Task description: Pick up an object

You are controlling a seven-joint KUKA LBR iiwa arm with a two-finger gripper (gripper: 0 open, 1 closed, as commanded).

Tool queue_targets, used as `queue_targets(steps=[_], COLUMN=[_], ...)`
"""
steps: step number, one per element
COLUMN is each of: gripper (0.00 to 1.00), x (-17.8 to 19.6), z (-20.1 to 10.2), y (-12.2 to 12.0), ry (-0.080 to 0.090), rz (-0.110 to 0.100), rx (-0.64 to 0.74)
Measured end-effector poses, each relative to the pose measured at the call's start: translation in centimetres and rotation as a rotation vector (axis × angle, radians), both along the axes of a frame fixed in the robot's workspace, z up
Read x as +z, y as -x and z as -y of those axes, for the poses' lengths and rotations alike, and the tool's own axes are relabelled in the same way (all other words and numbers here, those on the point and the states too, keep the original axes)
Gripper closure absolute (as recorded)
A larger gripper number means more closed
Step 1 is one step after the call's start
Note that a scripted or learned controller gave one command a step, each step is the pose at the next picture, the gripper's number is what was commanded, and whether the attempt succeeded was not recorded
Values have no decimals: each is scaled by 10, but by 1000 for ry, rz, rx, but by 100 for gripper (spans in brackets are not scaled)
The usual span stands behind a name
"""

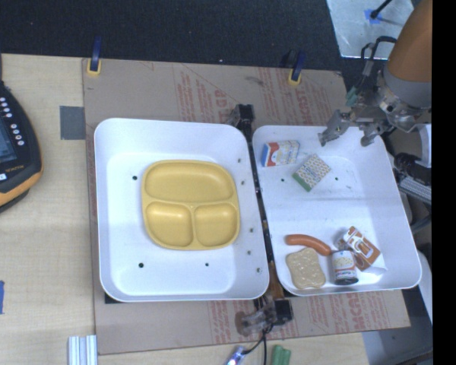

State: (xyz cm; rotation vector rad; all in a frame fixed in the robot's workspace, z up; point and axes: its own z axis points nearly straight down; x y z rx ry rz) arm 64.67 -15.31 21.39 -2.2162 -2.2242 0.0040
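Camera view: the end effector (352, 128) hangs released, fingers spread, over the right bin's (387, 204) far edge, grasping nothing. Just beside it lies a small patterned packet (311, 172), likely light and soft; pinching across its narrow width seems best.

Faint red print runs across the cardboard sheet (205, 97) under the bins, too blurred to read.
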Motion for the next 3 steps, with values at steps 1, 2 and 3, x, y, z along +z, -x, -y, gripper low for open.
queue_targets(steps=[1, 2, 3], gripper=[0, 0, 100], x=[-92, -118, -106], z=[-25, -32, -31], y=[1, 16, 15], ry=[1, 6, 6], rz=[-2, 9, 11], rx=[2, 0, 0])
